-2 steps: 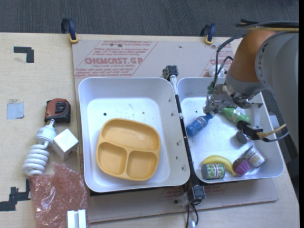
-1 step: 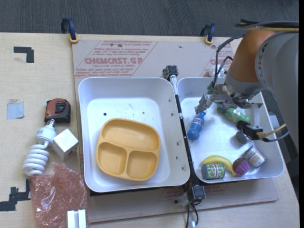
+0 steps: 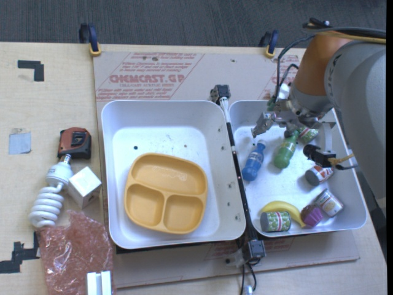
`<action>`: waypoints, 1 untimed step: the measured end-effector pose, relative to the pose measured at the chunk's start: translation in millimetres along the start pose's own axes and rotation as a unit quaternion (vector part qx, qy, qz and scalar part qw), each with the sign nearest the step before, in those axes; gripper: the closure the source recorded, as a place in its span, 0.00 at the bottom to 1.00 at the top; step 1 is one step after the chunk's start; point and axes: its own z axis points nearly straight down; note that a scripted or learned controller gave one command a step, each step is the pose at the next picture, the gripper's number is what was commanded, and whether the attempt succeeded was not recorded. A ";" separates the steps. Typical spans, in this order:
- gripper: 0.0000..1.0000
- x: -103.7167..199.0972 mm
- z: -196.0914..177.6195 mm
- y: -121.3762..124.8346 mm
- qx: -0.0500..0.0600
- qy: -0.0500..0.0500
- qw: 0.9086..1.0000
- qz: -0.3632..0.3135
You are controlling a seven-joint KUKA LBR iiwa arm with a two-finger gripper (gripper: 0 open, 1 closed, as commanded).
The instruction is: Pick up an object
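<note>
Gripper (image 3: 265, 126) hangs above blue bottle (image 3: 253, 162) — green bottle (image 3: 285, 152) just beside.

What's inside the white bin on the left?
The left bin holds just a yellow divided plate, lying flat. Whatever lies beneath the plate is covered.

Arm (image 3: 350, 72) cut off by right and top edges. Gripper (image 3: 265, 125): finger state too small to tell. Green bottle (image 3: 285, 153): upper end hidden under the wrist. Banana (image 3: 284, 208) partly covered by a can (image 3: 275, 221). White block (image 3: 99, 283) clipped by bottom edge. Labels on small containers unreadable.
</note>
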 end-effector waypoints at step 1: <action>0.00 -20.7 0.3 -54.8 0.001 0.000 1.000 0.002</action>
